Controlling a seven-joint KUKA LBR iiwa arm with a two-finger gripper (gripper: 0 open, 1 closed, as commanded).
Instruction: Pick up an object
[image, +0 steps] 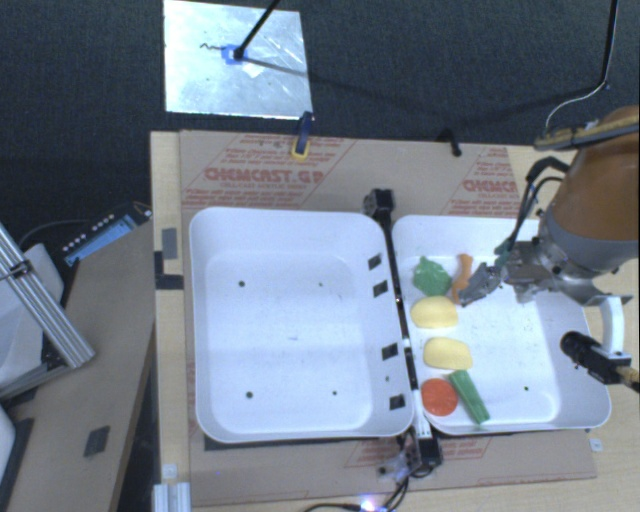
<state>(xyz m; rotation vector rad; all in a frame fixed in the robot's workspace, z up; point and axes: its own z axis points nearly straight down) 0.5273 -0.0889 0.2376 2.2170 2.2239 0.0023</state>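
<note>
The right bin holds several toy foods along its left side. A green leafy piece lies at the top, with an orange carrot just to its right. Below them come two yellow pieces, then a red tomato and a green cucumber. My gripper hangs low over the bin, right beside the carrot's lower end and above and to the right of the upper yellow piece. Nothing visibly sits in it.
The left bin lies beside the right one, with a black divider with clips between them. The grey and orange arm covers the right bin's far right corner. A black fitting juts over its right rim.
</note>
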